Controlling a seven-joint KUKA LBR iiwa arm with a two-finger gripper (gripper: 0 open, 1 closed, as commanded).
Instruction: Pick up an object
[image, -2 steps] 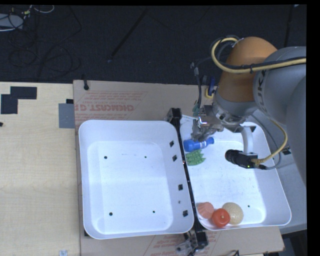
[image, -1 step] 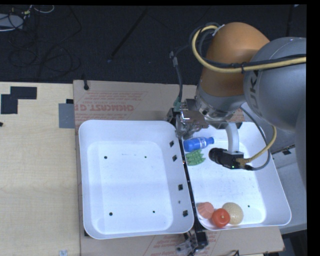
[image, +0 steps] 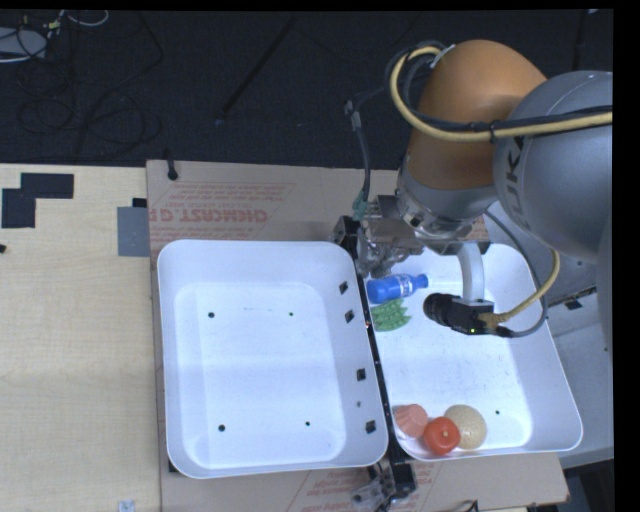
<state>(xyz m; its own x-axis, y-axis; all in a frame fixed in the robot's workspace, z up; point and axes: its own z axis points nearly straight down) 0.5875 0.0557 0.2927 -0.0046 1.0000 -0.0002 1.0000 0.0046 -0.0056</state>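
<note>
The gripper (image: 381, 262) hangs over the small blue plastic bottle (image: 395, 288) by the right white bin's (image: 545, 375) wall, likely lining up a grasp.

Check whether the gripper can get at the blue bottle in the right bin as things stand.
Probably yes. The gripper hangs just above the blue bottle, with nothing lying over it; the green piece sits close below, near the right bin's left wall.

arm (image: 520, 130) reaches in from right over right bin (image: 545, 400) | gripper (image: 378, 250) low at the bin's upper-left corner, just above blue bottle (image: 396, 288) | green item (image: 390, 317) beside bottle | red ball (image: 440, 435), pink piece (image: 410, 418), tan ball (image: 466, 425) clustered at near edge (touching) | left bin (image: 200, 265) alongside
</note>
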